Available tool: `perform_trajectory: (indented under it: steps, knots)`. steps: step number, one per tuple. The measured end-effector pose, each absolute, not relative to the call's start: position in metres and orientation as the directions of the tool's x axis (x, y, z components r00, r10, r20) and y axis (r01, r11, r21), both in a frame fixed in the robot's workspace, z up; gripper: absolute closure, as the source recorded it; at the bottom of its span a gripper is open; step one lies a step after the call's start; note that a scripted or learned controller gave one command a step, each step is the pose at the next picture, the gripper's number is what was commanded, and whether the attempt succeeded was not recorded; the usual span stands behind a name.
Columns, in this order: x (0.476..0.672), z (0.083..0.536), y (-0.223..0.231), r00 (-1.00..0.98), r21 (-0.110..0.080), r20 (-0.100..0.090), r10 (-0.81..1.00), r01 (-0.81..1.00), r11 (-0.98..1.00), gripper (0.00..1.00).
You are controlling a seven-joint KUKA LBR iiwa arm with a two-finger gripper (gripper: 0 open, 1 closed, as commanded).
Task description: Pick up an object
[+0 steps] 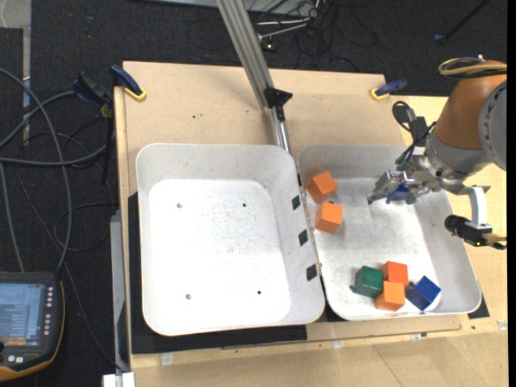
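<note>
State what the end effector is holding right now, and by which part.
Nothing visible: the end effector hangs over the right bin, with no block seen between its fingers. The nearest orange blocks lie apart, to its left.

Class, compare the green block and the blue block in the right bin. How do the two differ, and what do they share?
The green block sits at the left end of the cluster near the front wall; the blue block sits at its right end. They differ in colour. The green block looks squarer to the bin's edges, the blue block turned diamond-wise. Both are small cubes lying in the right bin, each beside an orange block.
</note>
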State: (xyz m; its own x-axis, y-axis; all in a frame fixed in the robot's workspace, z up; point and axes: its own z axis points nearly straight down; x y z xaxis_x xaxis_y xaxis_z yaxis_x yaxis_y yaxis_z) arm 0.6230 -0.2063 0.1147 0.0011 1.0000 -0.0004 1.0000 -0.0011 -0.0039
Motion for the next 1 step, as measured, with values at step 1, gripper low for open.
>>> perform_trajectory:
  steps: [1]
  knots:
    - [0.6229, 0.0942, -0.2057, 0.000, -0.002, 0.000, 1.000, 1.000, 0.000, 0.00]
